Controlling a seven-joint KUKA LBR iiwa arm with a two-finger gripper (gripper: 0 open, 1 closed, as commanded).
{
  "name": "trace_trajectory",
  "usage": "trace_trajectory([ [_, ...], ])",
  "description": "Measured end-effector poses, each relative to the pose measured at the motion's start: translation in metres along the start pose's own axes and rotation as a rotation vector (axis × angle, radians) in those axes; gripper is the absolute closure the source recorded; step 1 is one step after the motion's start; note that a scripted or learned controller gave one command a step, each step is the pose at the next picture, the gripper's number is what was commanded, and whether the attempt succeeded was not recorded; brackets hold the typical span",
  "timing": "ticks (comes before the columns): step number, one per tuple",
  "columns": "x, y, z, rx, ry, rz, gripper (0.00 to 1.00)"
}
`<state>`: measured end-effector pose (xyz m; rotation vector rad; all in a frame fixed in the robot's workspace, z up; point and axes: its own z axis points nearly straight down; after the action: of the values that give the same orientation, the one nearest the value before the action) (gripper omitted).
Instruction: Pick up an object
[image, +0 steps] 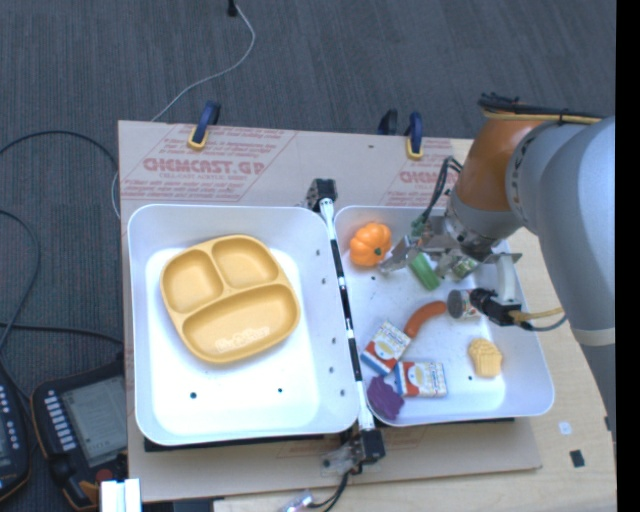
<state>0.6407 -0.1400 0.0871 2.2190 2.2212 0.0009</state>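
While the arm (560, 190) reaches into the right bin (520, 400), its gripper (428, 262) hangs over a green object (424, 271) beside the orange pumpkin (369, 242); finger state cannot be told. Yellow tray (230, 297) sits in the left bin (160, 400).

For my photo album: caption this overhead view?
Robot end effector reaching among toy foods beside a yellow divided plate.

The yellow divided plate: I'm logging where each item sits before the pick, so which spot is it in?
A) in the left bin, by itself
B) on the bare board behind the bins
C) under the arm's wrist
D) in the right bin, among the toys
A: the yellow divided plate lies flat in the left bin, while the orange pumpkin and the other small items sit in the right bin.
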Motion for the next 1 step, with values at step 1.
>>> trace_trajectory([
  [1,-0.0001,0.0017,-0.0117,-0.006,-0.002,-0.001,1.00],
])
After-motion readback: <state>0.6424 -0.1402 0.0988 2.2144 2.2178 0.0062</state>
